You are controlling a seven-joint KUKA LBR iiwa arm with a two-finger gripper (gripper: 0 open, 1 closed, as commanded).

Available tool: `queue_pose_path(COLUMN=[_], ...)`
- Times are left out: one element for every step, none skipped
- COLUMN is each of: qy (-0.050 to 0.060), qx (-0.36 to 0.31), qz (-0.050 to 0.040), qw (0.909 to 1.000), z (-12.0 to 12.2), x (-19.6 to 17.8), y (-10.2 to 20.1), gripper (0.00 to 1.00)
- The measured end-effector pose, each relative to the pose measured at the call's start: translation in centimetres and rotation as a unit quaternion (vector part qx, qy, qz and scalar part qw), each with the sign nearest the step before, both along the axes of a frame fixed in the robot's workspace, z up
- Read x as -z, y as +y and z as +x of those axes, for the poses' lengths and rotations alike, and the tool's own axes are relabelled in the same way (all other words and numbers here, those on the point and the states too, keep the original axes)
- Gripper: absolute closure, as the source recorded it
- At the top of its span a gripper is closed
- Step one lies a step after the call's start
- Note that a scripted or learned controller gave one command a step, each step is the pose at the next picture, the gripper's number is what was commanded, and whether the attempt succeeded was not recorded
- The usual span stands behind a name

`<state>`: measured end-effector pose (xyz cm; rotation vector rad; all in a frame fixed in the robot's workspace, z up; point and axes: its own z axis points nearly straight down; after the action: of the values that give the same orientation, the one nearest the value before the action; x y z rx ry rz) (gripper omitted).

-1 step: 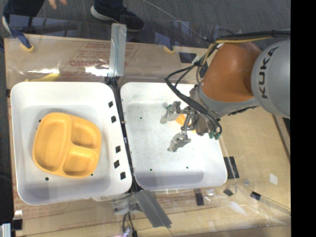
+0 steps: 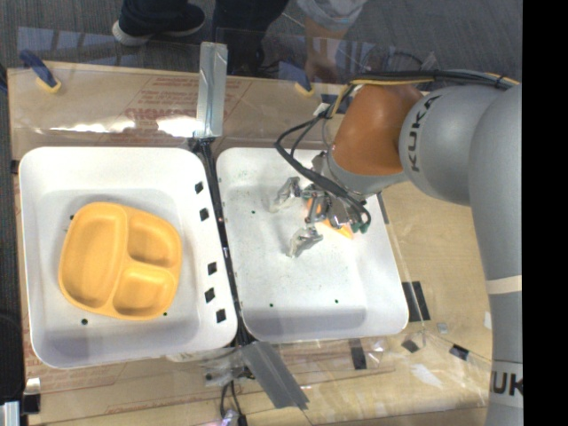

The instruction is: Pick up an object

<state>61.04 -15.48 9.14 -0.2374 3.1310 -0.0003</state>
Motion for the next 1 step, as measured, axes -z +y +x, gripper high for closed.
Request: queue_pose_path(qy=[0.001], qx=[0.007], qz=[0.0002], qw=[1.0000], z=[-6.84], x=[-0.05], y=[-4.66], gripper=[0.00])
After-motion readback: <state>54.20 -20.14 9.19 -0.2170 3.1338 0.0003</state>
